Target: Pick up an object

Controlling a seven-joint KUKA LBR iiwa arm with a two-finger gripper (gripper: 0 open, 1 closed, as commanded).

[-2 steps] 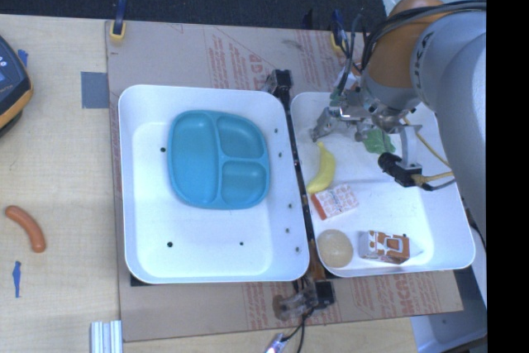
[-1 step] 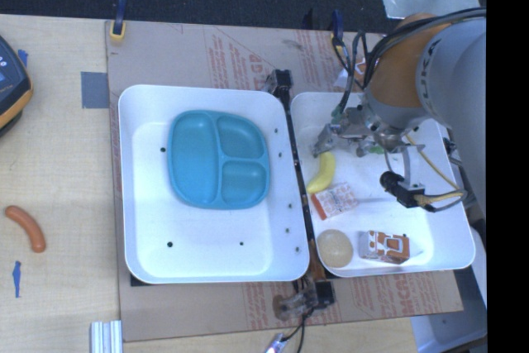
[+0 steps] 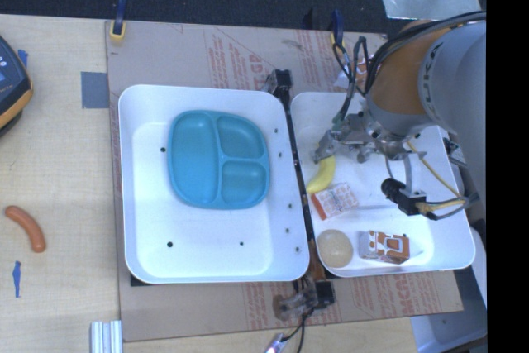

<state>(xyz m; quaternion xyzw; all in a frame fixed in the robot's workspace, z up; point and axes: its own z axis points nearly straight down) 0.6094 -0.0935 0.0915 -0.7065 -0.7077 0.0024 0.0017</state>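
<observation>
Jaws [image 3: 331, 146] over the right bin [image 3: 446, 256], state unclear; below: 1 banana [image 3: 322, 175], 1 packet [image 3: 335, 200], 1 carton [image 3: 384, 246].

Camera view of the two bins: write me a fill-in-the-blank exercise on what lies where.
1. The blue divided plate lies in the ____ bin of the view.
2. The yellow banana lies in the ____ bin, near the claw.
3. The orange sausage lies on the ____, outside both bins.
4. The round tan object sits beside a small ____.

Missing words: left; right; bench; carton
</observation>
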